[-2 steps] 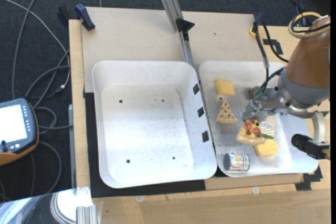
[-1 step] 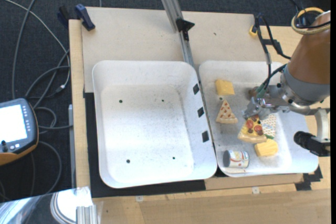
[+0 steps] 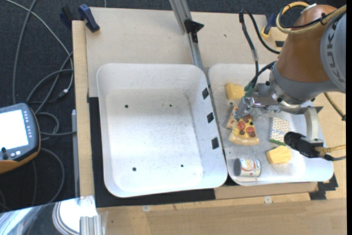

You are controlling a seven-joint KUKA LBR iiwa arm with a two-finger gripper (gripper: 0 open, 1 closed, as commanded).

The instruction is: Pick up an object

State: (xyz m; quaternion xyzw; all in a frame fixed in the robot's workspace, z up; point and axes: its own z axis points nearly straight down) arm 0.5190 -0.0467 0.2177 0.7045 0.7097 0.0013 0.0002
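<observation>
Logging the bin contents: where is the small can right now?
The can lies on its side in the right bin, at its near edge, just below the pizza slice and left of a yellow block.

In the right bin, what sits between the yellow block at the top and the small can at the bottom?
The toy pizza slice lies between the yellow block and the can, seen in the camera view.

Bench: pale wood, matt, smooth. Both white bins: plastic, smooth, slight sheen; left bin speckled with fine dark dots. Arm: orange band glossy, grey casing smooth, satin. Small can: shiny metal. Pizza slice toy: plastic-looking, printed. Yellow blocks: matt, spongy-looking. Floor: dark carpet, rough.
</observation>
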